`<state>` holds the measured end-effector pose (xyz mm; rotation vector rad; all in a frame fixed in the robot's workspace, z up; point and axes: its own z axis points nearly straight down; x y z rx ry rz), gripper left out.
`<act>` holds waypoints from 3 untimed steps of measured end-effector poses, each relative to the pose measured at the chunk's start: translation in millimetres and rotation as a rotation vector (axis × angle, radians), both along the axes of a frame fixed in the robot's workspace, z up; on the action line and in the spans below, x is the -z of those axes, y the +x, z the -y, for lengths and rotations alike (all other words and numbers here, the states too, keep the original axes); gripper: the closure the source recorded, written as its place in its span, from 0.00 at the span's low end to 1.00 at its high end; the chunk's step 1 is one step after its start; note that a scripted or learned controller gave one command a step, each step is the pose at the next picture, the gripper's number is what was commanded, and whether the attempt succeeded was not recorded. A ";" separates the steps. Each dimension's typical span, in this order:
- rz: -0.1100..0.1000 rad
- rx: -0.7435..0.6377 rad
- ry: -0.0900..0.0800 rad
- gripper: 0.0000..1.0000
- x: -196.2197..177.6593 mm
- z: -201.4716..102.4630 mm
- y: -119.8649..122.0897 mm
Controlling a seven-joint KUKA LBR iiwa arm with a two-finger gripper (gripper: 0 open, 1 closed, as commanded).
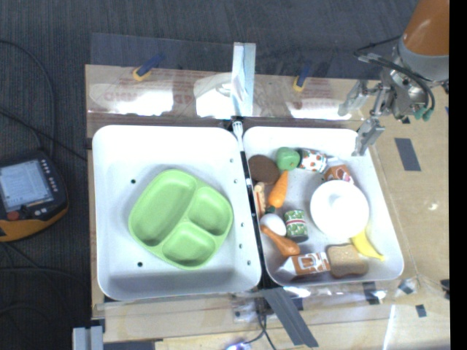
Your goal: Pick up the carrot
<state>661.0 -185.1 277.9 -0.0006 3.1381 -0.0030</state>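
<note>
The carrot (pixel 278 189) is a short orange cone lying in the left part of the right bin (pixel 385 217), tip pointing down toward a white egg (pixel 271 222). A second, longer orange-red piece (pixel 282 242) lies just below the egg. My gripper (pixel 357 119) hangs above the far right corner of that bin, up and to the right of the carrot and well apart from it. Its two grey fingers (pixel 363 135) are spread open with nothing between them.
Around the carrot lie a brown disc (pixel 263 168), a green pepper (pixel 288 157), a small can (pixel 295 223) and a white bowl (pixel 339 208). A banana (pixel 365 245), bread (pixel 346 261) and a box (pixel 310 264) sit at the front. The left bin (pixel 117 159) holds a green divided plate (pixel 182 216).
</note>
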 end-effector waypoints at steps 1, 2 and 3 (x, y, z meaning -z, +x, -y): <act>0.006 -0.030 -0.002 0.00 179.7 -44.3 -10.2; 0.017 -0.002 -0.016 0.00 185.3 -73.2 -35.4; 0.013 0.273 -0.016 0.00 185.4 -74.7 -94.1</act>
